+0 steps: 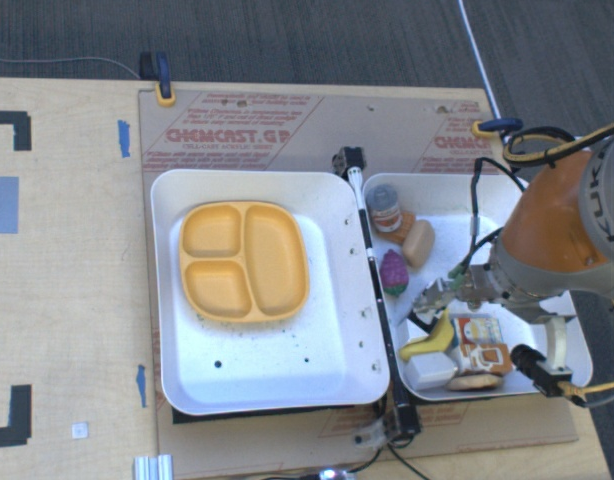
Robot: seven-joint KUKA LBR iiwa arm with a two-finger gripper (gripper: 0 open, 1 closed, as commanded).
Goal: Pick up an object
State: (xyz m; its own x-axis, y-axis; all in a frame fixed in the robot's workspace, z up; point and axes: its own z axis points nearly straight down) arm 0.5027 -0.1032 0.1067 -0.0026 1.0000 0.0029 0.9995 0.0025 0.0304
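Reaching in from the right, the arm [557, 238] is hanging its gripper [442, 296] low over the right bin [577, 363], just above the banana [432, 340]. The banana is lying with its long axis slanting from lower left to upper right, beside a carton [479, 343]. Whether the claw is apart or together I cannot tell.
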